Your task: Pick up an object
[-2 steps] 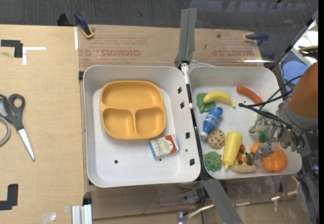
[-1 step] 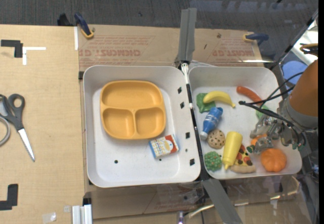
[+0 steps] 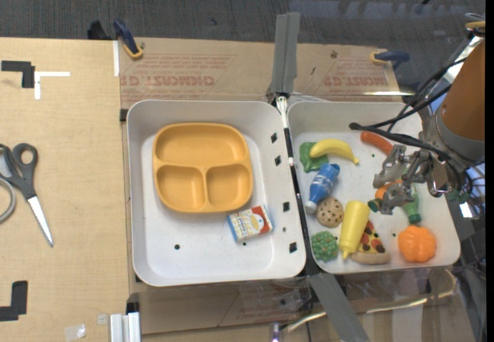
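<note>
The right bin (image 3: 444, 252) holds several toy foods: a banana (image 3: 333, 149), a blue bottle (image 3: 323, 184), a cookie (image 3: 330, 212), a yellow squeeze bottle (image 3: 353, 226), a pizza slice (image 3: 373, 245), broccoli (image 3: 324, 245), an orange pumpkin (image 3: 417, 243) and a red pepper (image 3: 377, 140). My gripper (image 3: 397, 181) hangs low over the right side of this bin, just above a small orange piece (image 3: 380, 193) and a green piece (image 3: 414, 211). I see nothing clearly held.
The left bin (image 3: 147, 255) holds an orange divided plate (image 3: 204, 167) and a small snack carton (image 3: 249, 223). Scissors (image 3: 27, 186) lie on the bench at far left. Cables run from the arm across the right bin's far corner.
</note>
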Motion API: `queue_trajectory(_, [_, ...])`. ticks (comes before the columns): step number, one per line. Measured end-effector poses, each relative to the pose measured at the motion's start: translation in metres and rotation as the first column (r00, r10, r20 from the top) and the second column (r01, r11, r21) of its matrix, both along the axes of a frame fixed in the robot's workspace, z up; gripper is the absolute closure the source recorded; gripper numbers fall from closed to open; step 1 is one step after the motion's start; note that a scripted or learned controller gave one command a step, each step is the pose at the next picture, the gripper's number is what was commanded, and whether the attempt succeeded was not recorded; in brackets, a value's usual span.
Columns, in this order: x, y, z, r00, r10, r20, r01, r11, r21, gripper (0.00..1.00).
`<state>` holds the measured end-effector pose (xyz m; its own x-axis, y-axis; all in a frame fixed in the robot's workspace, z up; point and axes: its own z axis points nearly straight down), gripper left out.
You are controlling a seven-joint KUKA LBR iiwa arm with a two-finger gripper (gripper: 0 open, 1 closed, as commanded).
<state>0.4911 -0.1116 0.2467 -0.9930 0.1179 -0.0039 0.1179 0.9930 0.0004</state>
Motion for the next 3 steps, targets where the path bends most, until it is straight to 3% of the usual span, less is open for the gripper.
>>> queue_trajectory(1, [0.022, 0.044, 0.02, 0.994, -0.106, -0.001, 0.106, 0.994, 0.0, 1.0])
queue_trajectory(2, [0.017, 0.006, -0.151, 0.999, -0.039, 0.001, 0.039, 0.999, -0.001, 1.0])
queue_trajectory(3, [0.045, -0.011, 0.035, 0.992, -0.128, -0.001, 0.128, 0.992, 0.0, 1.0])
